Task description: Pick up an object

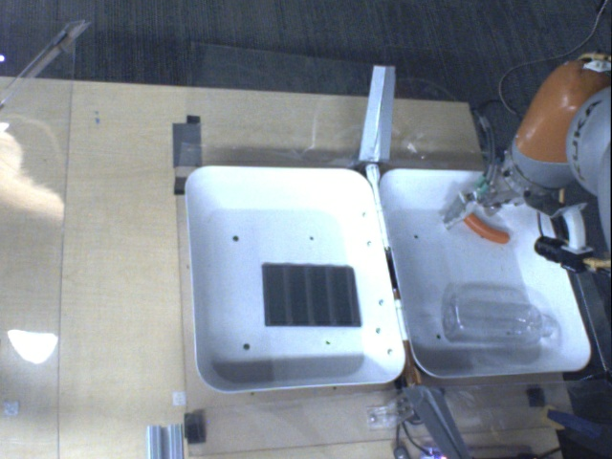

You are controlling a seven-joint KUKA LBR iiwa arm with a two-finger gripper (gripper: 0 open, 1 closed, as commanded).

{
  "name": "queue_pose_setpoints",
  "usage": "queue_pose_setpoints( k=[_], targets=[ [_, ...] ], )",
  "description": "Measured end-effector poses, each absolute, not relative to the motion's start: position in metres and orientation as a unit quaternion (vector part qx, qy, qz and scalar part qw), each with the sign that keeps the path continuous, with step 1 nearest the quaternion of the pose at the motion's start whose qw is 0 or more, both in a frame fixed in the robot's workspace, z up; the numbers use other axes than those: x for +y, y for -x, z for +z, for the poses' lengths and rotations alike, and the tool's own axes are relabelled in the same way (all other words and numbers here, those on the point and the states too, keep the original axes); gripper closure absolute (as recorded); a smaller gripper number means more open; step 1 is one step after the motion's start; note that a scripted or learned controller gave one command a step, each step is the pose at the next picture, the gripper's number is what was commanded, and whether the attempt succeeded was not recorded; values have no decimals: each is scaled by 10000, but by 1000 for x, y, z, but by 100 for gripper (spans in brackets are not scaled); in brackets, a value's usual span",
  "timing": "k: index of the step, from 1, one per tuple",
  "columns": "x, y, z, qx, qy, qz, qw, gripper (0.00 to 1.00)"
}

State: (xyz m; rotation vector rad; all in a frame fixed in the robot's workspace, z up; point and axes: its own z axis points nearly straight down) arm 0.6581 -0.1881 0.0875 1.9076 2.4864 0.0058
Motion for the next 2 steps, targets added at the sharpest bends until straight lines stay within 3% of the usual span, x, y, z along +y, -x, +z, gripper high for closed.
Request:
queue_pose_setpoints(
  k=[1, 2],
  targets=[
    [-187, -661, 101, 7943, -6074, 39, 76, 100],
    [-160, -671, 187, 7801, -6257, 25, 44, 100]
  ],
)
